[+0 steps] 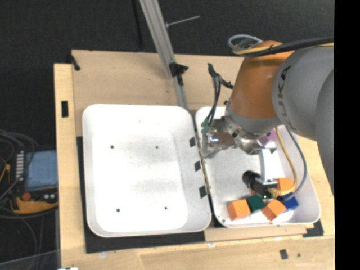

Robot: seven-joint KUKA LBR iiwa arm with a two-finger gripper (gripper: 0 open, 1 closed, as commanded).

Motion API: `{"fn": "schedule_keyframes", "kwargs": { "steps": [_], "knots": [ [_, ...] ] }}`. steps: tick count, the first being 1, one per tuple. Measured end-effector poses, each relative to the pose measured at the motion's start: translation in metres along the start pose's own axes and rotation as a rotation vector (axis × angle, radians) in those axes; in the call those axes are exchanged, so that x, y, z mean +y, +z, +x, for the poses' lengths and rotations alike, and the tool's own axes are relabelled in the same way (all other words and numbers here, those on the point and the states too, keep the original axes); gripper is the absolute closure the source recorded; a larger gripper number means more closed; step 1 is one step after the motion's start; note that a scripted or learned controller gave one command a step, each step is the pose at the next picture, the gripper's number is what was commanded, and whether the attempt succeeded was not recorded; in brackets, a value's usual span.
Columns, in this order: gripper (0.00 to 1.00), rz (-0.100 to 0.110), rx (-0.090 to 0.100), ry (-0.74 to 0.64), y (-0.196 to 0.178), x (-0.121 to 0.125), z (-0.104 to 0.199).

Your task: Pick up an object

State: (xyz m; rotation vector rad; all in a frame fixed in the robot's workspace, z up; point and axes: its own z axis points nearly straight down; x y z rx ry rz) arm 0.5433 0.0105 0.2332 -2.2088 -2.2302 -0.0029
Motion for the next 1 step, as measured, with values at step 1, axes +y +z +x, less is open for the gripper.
{"fn": "schedule_keyframes", "kwargs": {
  "steps": [1],
  "knots": [
    [1.00, -0.003, -0.001, 0.001, -0.0106, -0.0098, 0.0478]
  ]
}}
